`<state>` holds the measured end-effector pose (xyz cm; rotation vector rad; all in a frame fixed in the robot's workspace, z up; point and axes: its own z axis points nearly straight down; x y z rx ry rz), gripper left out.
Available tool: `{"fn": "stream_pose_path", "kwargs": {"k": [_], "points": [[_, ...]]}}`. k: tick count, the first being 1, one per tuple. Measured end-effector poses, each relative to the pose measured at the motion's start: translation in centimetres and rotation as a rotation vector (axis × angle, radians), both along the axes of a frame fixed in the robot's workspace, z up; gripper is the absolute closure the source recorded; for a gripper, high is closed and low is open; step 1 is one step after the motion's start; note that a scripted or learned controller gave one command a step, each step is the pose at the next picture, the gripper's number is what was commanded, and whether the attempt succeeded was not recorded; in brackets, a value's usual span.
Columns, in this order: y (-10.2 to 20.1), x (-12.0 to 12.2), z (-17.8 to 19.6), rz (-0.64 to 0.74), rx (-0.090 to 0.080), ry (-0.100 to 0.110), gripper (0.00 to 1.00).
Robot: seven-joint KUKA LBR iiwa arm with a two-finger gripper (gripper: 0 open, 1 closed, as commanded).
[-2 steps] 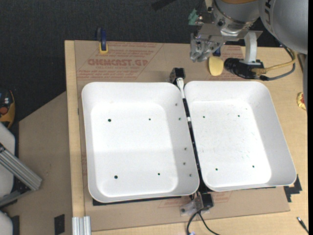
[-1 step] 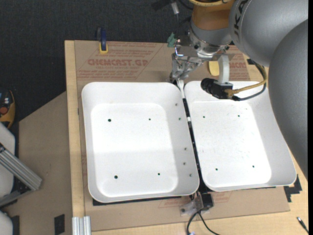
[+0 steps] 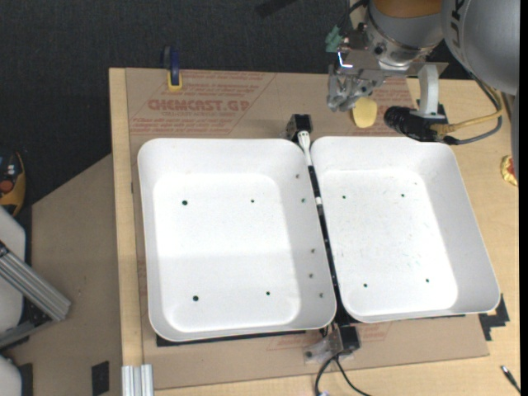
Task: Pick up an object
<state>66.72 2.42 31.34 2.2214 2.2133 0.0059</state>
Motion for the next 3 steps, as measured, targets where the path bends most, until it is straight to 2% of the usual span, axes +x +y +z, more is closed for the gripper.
{"fn": "stream_pose_path", "kwargs": {"k": [1,2,3], "points": [[-9.4,-1.8,1.1,-0.005,-0.002,0.005,1.0],[-4.7,-0.1,-5.7,0.007,0.002,0.012,1.0],[-3.6,0.0,-0.9,0.005,0.001,0.001,1.0]]}}
